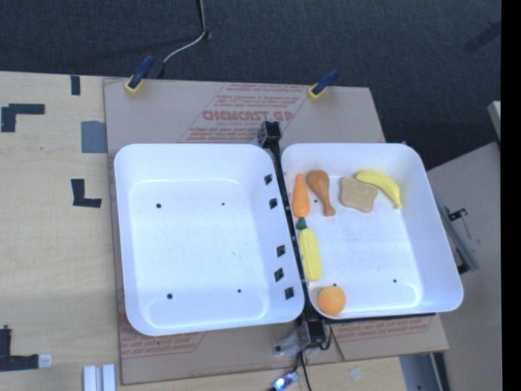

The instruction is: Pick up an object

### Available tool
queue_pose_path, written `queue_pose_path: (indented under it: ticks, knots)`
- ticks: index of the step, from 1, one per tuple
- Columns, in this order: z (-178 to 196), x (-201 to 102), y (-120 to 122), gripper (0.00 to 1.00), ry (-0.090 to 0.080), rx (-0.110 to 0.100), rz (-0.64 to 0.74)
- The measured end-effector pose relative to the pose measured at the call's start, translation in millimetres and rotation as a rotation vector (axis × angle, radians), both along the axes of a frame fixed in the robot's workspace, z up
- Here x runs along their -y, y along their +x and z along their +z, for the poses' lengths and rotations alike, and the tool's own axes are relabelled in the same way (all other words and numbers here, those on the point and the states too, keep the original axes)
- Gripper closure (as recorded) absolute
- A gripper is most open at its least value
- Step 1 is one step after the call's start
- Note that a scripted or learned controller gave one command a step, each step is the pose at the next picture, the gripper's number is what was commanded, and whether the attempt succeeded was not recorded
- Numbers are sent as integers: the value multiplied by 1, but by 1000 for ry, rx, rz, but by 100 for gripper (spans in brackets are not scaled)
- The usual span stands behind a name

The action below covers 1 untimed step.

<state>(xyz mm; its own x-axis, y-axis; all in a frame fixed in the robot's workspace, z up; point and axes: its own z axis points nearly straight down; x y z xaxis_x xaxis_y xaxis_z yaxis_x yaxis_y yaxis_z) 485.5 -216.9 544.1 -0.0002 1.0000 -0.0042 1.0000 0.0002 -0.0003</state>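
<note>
We had all 6 pieces sitting in the right bin (pixel 407 243). The carrot (pixel 300 195), corn (pixel 309 253) and orange (pixel 331 300) hugged its left wall, while the drumstick (pixel 321 191), the bread (pixel 357 195) and the banana (pixel 381 186) touching it lay toward the far edge. We couldn't tell how the gripper stood. Our guess was the drumstick made the easiest pick, since it had bare floor around it: come straight down, close across the thin shank.

Right bin (pixel 423 243) holds carrot (pixel 300 195), drumstick (pixel 320 191), bread (pixel 357 195), banana (pixel 381 186), corn (pixel 309 253), orange (pixel 331 300).
</note>
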Motion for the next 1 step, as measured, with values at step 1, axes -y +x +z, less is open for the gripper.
queue_pose_path:
  ticks: [1]
  knots:
    - [-62,-67,-1,100,7,-7,6]
